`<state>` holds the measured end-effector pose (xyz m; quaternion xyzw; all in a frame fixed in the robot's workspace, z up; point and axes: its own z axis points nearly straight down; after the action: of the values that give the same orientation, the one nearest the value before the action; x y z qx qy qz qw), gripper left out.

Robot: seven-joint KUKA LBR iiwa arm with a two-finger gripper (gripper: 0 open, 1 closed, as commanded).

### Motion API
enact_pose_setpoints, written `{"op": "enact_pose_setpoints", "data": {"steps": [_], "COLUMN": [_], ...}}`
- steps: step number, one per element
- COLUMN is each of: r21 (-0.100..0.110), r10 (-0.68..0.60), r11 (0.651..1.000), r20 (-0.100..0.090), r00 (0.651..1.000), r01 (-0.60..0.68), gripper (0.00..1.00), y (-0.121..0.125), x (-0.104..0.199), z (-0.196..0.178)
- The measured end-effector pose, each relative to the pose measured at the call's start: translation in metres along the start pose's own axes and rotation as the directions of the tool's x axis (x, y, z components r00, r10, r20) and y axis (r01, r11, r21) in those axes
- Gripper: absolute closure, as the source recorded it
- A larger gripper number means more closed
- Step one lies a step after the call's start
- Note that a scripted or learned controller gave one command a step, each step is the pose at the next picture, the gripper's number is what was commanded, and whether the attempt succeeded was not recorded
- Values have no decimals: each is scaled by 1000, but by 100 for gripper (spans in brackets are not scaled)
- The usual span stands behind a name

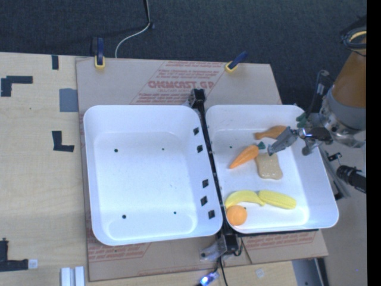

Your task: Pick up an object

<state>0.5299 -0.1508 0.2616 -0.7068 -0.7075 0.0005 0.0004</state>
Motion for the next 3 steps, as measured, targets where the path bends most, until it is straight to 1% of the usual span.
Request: {"op": "enact_pose_setpoints", "data": {"steps": [1,2,3], "r21": [-9,0,2], "r10": [-6,-2,5], "r11": [1000,1000,1000], "r20": [2,1,2], "r00": [1000,1000,1000], "r01": [6,2,-5], "gripper": [0,100,100], "y": [144,139,74], "x": [19,17,-13], "z": [65,53,42]}}
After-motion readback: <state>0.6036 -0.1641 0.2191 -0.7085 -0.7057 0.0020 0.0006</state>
